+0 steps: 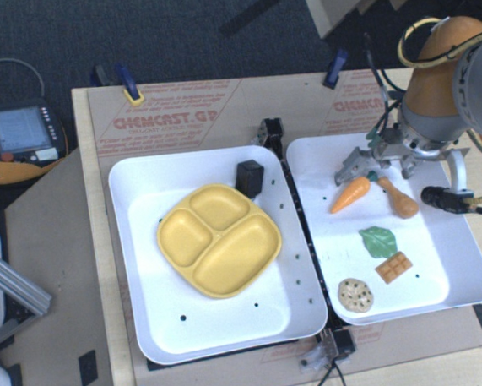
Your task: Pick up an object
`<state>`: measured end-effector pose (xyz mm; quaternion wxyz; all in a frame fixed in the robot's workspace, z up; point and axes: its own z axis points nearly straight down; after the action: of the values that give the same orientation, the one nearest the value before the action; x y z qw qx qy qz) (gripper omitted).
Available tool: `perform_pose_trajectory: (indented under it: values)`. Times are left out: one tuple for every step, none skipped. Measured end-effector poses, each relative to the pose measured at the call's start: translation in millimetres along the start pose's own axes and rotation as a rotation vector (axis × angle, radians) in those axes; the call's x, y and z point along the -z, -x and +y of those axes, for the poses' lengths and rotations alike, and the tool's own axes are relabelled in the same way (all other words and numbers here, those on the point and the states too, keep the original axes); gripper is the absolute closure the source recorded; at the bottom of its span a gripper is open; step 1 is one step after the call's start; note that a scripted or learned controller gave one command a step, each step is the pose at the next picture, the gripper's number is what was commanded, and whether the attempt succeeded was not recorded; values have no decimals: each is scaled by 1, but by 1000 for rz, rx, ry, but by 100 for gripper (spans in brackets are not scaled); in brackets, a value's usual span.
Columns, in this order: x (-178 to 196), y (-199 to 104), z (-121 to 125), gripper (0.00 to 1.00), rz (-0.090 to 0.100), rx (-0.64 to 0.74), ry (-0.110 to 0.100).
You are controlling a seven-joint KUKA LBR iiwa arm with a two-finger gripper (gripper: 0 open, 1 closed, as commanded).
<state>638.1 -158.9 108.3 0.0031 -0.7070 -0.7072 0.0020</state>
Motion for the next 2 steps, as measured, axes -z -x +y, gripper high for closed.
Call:
perform_pose_trajectory:
  values:
    - [16,0,2,100,-3,1,10]
    - [74,9,0,100,-4,-1,14]
